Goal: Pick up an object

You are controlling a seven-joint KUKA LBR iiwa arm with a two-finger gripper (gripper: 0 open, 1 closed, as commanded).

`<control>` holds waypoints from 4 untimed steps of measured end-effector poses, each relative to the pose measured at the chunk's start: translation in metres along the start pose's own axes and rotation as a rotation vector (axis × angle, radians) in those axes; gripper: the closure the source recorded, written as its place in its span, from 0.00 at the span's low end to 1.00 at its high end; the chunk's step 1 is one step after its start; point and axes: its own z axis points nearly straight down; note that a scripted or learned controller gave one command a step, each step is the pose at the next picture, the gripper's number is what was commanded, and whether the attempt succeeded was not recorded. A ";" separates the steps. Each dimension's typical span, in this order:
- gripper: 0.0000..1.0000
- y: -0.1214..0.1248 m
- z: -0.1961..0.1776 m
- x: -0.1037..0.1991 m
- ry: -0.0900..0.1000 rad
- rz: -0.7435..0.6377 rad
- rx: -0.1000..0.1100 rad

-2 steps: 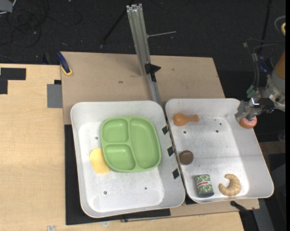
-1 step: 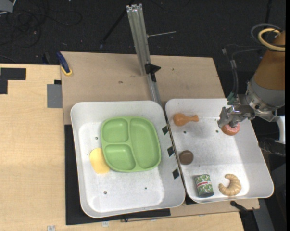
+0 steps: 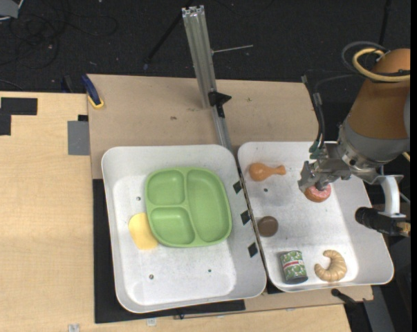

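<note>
White bins (image 3: 125,268) rest on brown bench (image 3: 153,109); gripper (image 3: 317,182) state unclear; dark floor (image 3: 90,26) behind

You'll find the pink round thing (image 3: 319,193) half hidden under the pincer (image 3: 314,182), whose finger spacing is too small to tell, and the yellow block (image 3: 142,232) tucked partly beneath the green divided plate (image 3: 189,207).

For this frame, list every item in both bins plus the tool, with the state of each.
Green divided plate: lying flat in the left bin, compartments bare.
Yellow block: beside the plate's lower-left edge.
Orange pear-shaped toy: lying on its side, right bin.
Brown disc: lying flat.
Green can: lying on its side.
Croissant: resting flat.
Pink round thing: directly under the tool.
Tool: low over the pink thing.
</note>
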 end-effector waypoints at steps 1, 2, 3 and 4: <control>1.00 -0.020 0.013 0.046 0.000 0.000 0.002; 1.00 -0.038 0.025 0.100 0.001 -0.002 0.002; 1.00 -0.054 0.016 0.143 0.000 -0.001 0.001; 1.00 -0.069 0.010 0.190 0.000 -0.003 0.002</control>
